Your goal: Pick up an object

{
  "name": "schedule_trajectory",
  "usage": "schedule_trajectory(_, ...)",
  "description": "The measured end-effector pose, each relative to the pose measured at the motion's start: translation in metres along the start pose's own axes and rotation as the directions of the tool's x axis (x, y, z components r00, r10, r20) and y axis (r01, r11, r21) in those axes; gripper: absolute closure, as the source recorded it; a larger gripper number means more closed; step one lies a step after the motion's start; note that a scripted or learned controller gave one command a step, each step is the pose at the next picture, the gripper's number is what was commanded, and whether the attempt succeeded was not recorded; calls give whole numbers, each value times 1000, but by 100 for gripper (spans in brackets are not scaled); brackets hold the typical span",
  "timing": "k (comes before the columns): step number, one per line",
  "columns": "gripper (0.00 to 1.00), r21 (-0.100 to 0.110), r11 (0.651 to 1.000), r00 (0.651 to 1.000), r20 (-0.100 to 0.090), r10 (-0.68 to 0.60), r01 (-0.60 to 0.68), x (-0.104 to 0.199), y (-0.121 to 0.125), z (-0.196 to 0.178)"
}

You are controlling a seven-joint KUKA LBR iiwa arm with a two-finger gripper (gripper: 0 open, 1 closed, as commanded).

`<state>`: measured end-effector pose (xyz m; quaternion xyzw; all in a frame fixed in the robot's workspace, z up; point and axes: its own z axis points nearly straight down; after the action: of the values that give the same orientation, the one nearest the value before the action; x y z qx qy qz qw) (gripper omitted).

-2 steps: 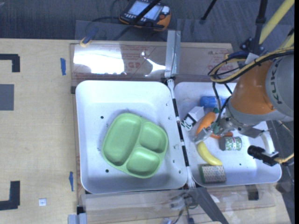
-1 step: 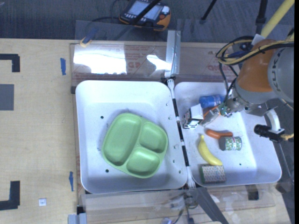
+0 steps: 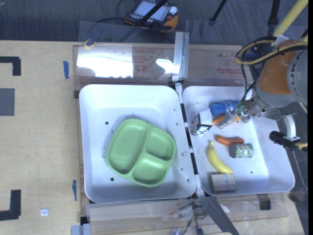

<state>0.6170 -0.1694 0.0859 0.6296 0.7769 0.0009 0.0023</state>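
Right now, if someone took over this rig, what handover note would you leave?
End effector: low over the right bin, near its far side, beside the blue packet; whether it grips anything cannot be told.
Right bin: blue packet at the back, orange-red carrot-like piece, small green can, banana, speckled sponge-like block at the front, and a small black-and-white item by the divider.
Left bin: green divided plate.
Done: no confirmed pick.
Left: secure one object and lift it.
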Motion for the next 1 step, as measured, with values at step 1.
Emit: schedule_trajectory(1,0,0,996,996,-1,-84,84,3,-76,-1)
